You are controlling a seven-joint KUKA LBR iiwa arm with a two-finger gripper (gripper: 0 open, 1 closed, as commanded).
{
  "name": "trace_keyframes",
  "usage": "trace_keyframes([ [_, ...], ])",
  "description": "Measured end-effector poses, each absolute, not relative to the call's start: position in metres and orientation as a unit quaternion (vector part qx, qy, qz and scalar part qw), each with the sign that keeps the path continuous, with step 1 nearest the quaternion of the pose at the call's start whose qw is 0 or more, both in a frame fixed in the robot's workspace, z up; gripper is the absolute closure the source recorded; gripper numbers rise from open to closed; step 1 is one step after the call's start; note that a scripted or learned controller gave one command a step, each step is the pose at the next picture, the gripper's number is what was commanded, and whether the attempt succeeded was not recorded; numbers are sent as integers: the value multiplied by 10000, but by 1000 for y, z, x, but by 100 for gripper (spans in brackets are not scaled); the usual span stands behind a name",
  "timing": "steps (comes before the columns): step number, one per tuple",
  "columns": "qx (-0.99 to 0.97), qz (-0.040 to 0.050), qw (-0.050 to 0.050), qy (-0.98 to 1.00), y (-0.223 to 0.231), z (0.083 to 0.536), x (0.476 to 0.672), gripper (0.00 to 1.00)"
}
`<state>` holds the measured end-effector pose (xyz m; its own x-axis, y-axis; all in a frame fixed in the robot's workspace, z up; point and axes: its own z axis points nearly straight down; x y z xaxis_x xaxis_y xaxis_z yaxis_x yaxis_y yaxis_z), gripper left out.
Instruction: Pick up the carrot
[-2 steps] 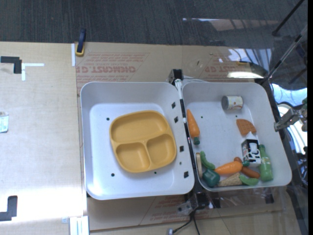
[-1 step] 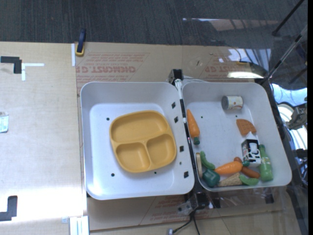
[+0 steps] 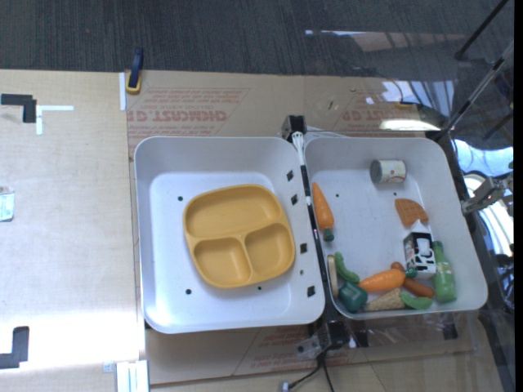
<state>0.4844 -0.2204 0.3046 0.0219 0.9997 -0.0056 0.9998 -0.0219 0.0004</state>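
Note:
An orange carrot with a small green top lies along the left wall of the right bin, pointing toward the far side. A second carrot-like orange piece with a green stem end rests among the pile of toy food at the bin's near edge, touching its neighbours.
The left bin holds a yellow divided plate. The right bin also holds a small can, an orange wedge, a black-and-white box, a green bottle and green vegetables.

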Motion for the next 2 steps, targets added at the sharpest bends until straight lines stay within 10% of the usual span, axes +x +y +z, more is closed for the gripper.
trace_keyframes([
  [1, 7133, -31, 35, 7009, -221, 313, 486, 100],
  [2, 7135, -29, 32, 7006, -221, 313, 486, 0],
])
